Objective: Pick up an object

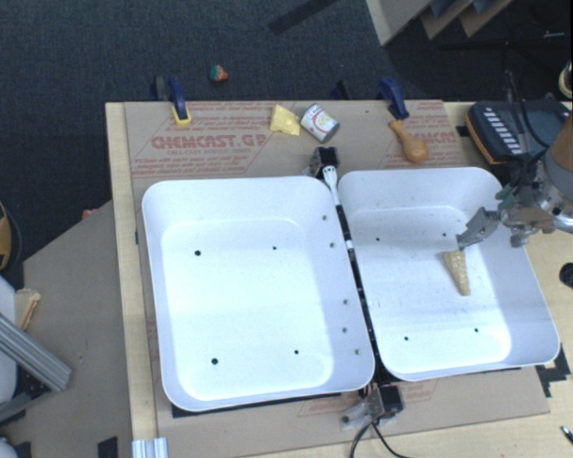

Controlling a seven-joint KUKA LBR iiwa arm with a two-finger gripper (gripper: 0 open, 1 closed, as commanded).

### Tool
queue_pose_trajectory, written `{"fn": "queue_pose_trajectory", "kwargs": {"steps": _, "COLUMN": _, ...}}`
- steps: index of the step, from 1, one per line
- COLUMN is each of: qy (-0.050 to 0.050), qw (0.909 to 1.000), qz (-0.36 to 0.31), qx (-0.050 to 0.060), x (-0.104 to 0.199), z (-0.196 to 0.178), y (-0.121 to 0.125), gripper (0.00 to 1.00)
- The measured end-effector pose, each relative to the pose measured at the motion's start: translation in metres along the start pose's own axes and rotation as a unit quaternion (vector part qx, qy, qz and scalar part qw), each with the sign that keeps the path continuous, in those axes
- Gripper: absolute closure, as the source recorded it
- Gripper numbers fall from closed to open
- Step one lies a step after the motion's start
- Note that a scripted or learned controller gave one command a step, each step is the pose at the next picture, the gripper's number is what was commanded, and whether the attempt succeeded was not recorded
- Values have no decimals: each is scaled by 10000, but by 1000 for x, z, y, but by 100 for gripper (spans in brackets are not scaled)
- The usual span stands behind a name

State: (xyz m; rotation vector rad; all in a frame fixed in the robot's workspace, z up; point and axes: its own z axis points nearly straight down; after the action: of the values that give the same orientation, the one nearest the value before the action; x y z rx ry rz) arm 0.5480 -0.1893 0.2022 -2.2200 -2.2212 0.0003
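**Cone lies just below the gripper, not yet held**

The gripper [482, 228] hangs at the right bin's [398, 187] upper right, a grey finger pointing down-left toward the bin floor. How far it is open I cannot tell: one finger shows clearly, the other is lost against the wrist, and nothing is seen between them.

The likeliest failure, as I judge it, is a miss or a glancing touch. The cone [458, 271] is small and tapered and lies flat on a smooth floor, so fingers closing off-centre could squeeze it out sideways or push it along instead of trapping it. A descent too far toward the rim could also strike the bin wall.

The cone lies just below and slightly left of the fingertip, close but apart from it, its length running away from the gripper toward the bin's near side. The left bin [173, 204] is well apart.
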Motion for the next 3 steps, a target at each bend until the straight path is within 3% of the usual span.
{"fn": "queue_pose_trajectory", "kwargs": {"steps": 1, "qy": 12, "qw": 10000, "qz": 5, "qx": 32, "x": 3, "z": 124, "y": 0, "gripper": 0}}
{"fn": "queue_pose_trajectory", "kwargs": {"steps": 2, "qy": -16, "qw": 10000, "qz": 7, "qx": -23, "x": 1, "z": 107, "y": 2, "gripper": 100}}
{"fn": "queue_pose_trajectory", "kwargs": {"steps": 3, "qy": -1, "qw": 10000, "qz": -45, "qx": -61, "x": 64, "z": 60, "y": 78, "gripper": 100}}
